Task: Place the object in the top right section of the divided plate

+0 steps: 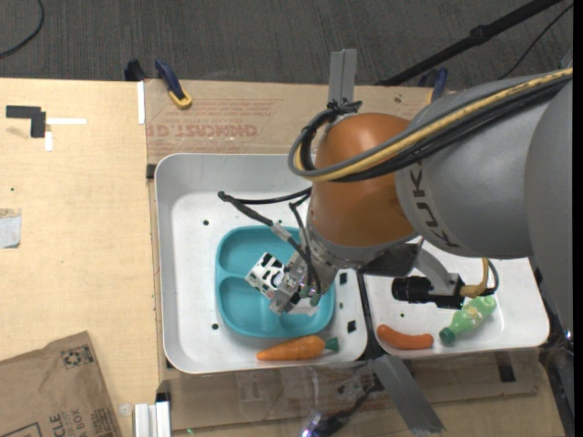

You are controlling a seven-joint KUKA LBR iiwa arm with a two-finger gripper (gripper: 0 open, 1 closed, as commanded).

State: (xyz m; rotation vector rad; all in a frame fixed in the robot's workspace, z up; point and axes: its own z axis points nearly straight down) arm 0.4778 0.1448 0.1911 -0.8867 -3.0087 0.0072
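Over the teal plate [239,291], the hand [293,291].

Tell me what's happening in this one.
The arm reaches in over the left bin, its gripper low over the teal divided plate. A small black-and-white object sits at the gripper's tip, above the plate; whether it is gripped or already resting there can't be told. A carrot lies in the bin just below the plate. The right bin has an orange sausage-shaped piece and a green bottle.
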